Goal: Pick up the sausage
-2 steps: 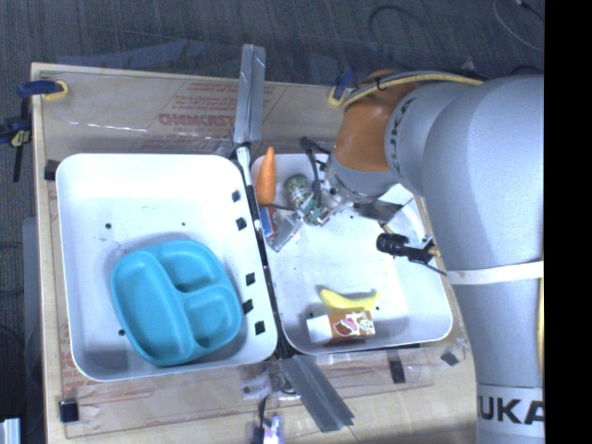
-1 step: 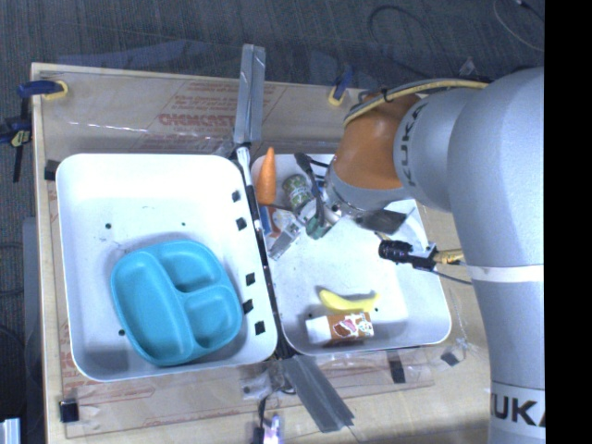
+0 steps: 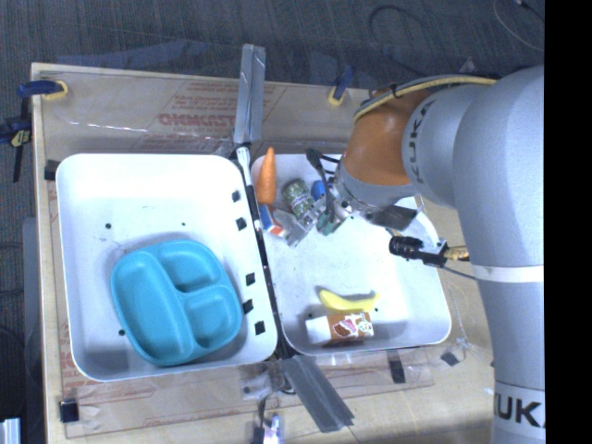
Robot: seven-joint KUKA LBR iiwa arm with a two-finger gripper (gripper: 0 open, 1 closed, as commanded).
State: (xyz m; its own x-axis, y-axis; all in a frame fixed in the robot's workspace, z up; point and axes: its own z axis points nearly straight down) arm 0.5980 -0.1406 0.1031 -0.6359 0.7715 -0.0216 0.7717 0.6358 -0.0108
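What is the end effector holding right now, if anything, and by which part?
It cannot be told. The end effector is low in the right bin, at the cluttered items beside the carrot, and nothing is clearly seen between its fingers.

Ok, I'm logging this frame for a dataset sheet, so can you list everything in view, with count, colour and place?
Left bin: one, white, left half of bench.
Right bin: one, white, beside the left bin.
Divided tray: one, light blue, in the left bin, near corner.
Carrot: one, orange, far left corner of the right bin.
Banana: one, yellow, near part of the right bin.
Packet: one, white and red, just in front of the banana.
Small items: a few, greenish and blue, too cluttered to identify, by the carrot.
Arm: one, grey with orange band, over the right bin.
Gripper: one, dark, beside the small items.
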